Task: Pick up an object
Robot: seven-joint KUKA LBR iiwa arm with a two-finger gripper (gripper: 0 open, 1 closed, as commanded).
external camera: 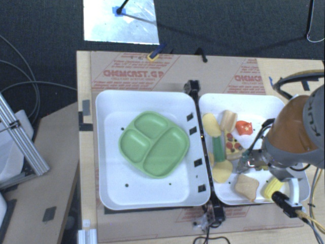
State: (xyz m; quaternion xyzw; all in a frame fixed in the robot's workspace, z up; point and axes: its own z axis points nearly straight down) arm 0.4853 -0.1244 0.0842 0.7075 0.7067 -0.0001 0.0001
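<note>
The right bin [256, 101] holds several toy foods. Among them are a yellow lemon-like piece [211, 124], a tan piece [228, 120], a red piece [244, 127], a green cucumber [218, 148] and a pizza slice [234, 147]. A pale yellow lump [222, 173], a tan bread piece [247, 187] and a yellow corn piece [271, 187] lie there too. My gripper [247, 161] is low over the bin's middle, between the pizza slice and the bread piece. The grey arm with its orange band [293, 128] covers the bin's right part.
The left bin [109, 111] holds a green divided plate [154, 144]. A black divider [200, 141] runs between the bins. Cardboard lies under both bins, and a shiny sheet [121, 13] lies on the dark floor beyond.
</note>
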